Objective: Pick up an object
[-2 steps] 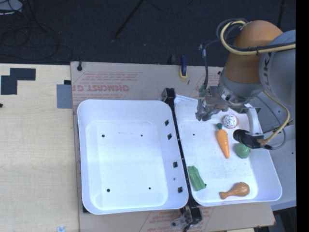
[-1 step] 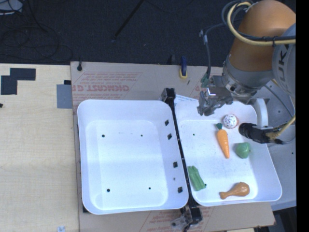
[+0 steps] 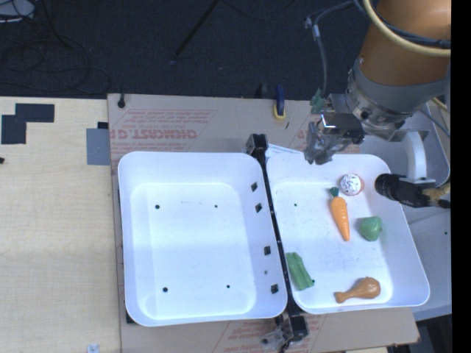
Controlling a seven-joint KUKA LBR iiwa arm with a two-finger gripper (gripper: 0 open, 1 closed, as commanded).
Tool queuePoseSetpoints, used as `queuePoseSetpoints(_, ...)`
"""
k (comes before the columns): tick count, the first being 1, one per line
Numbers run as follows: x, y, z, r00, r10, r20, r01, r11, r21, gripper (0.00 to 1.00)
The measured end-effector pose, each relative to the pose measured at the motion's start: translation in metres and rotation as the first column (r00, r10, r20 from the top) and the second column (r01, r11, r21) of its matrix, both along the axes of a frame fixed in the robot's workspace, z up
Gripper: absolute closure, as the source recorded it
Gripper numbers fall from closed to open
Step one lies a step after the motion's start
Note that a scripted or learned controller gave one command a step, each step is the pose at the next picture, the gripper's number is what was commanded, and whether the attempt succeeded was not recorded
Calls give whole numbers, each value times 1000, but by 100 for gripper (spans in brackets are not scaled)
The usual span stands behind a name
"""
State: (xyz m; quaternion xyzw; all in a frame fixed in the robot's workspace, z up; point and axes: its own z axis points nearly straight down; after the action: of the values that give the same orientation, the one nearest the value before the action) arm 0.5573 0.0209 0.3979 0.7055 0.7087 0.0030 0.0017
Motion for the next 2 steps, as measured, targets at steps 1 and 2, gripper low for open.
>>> queuePoseSetpoints(1,-22,35,-7,1000,-1,-11,1,1000,-1,100)
queuePoseSetpoints(2,-38,50,18,1000,-2,-7,2,1000,-1,100)
